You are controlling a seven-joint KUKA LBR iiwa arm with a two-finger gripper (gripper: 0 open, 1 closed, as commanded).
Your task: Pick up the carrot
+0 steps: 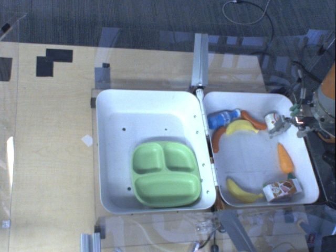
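Claw (286, 121), holding nothing and spread unclear, sits at right bin's (315, 193) 2 o'clock; drop toward 5 o'clock onto carrot (284, 158), straddling its narrow width.

The carrot (285, 158) lies near the right bin's (247, 96) right wall. The gripper (286, 121) hovers just beyond it.
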